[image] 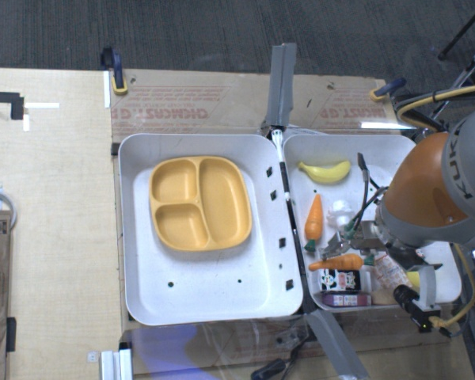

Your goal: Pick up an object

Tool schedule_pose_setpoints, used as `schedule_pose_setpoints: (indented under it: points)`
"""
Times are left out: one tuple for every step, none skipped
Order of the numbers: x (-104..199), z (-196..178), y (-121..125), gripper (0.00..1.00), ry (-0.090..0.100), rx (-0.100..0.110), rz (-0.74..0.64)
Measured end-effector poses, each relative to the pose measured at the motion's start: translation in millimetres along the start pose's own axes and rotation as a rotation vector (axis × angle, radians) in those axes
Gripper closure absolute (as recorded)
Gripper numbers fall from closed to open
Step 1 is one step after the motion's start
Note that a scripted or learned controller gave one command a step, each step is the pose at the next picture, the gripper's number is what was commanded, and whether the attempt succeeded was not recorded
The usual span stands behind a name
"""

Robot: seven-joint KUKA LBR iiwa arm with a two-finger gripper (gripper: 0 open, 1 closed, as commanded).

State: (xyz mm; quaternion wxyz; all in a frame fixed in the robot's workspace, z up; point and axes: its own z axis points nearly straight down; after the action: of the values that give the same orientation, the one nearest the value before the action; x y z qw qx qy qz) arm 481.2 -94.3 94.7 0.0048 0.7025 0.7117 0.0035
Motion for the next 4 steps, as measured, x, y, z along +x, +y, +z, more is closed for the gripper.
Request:
schedule_pose_setpoints:
  points:
    - [-1.0, -8.6, 1.0, 1.0, -0.001, -0.001, 0.002]
    - [8.3, -156.5, 67.1, 1.0, -0.001, 0.015, 0.12]
    - [8.4, -156.4, 67.1, 0.0, -0.001, 0.015, 0.12]
    - [-9.0, -68.9, 24.3, 0.0, 0.001, 0.016, 0.031]
